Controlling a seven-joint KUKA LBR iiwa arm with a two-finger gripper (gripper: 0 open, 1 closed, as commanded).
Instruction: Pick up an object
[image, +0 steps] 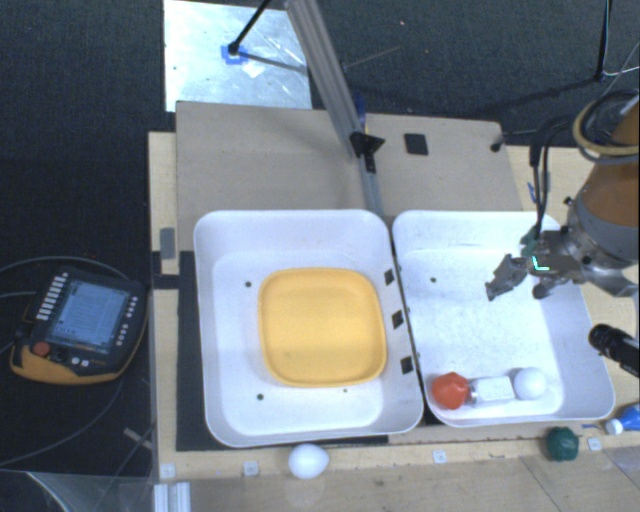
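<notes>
- Over the right bin's far side, the jaws hang spread, empty; approach step.
- Next: descend toward the red ball at the near edge.

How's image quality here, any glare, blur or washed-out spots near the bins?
Camera view: lighting is even and the shadows soft. The white bins run near overexposed, so the white ball barely separates from the bin floor. The glossy sheet at top left glares. The gripper looks slightly soft and dark. The yellow plate and red object read clearly.
</notes>
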